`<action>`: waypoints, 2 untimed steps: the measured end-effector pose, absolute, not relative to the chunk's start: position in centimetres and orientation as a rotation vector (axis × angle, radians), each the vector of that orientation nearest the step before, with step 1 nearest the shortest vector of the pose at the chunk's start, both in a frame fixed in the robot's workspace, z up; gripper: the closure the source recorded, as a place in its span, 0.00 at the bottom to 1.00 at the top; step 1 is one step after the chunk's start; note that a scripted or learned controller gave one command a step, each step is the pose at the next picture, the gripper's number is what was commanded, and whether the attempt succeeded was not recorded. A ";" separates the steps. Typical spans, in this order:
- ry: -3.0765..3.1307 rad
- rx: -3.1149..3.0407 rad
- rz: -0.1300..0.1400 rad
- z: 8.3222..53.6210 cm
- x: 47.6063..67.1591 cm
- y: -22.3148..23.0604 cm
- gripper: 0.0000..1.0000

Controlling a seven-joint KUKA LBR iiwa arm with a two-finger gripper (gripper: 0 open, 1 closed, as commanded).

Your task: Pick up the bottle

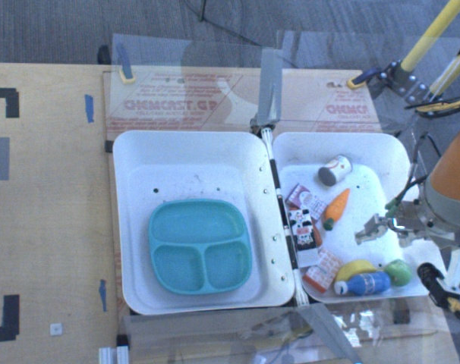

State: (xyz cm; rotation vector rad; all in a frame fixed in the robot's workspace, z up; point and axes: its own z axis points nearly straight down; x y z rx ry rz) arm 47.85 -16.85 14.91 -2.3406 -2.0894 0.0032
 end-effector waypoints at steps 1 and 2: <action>-2.065 -2.363 0.004 17.5 49.0 -18.6 0.00; -2.406 -2.023 -0.005 8.7 48.1 -20.9 0.00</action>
